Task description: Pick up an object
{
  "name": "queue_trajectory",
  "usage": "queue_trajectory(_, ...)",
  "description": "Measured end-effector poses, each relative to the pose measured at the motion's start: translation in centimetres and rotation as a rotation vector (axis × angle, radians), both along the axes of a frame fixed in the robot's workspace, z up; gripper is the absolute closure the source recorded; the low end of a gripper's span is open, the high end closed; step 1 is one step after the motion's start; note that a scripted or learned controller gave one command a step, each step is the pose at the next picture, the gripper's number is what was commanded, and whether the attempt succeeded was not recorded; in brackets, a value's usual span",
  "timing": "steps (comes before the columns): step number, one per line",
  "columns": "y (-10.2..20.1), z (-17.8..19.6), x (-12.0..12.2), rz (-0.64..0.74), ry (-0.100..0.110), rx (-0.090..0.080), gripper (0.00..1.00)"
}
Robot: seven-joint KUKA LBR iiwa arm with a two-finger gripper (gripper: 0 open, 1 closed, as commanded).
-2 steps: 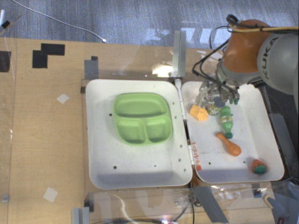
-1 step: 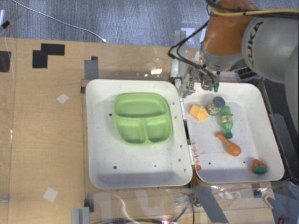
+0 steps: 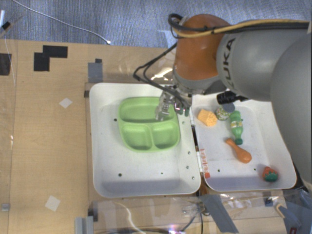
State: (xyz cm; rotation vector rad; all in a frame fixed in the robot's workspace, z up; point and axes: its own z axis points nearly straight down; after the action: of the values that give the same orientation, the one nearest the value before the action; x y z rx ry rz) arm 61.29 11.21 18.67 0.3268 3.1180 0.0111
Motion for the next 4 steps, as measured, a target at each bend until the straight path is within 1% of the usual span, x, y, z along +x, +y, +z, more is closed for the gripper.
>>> queue_trajectory(1, 5.5, 1.4, -6.2, 0.058, -0.001, -0.001, 1.0)
queue_trajectory(2, 7.9, 2.9, -8.9, -0.127, 0.001, -0.002, 1.0)
queue_trajectory(3, 9.8, 0.0, -12.0, -0.683, 0.008, -0.001, 1.0)
queue_trajectory(4, 9.8, 1.2, -11.8, -0.677, 0.003, 0.003, 1.0)
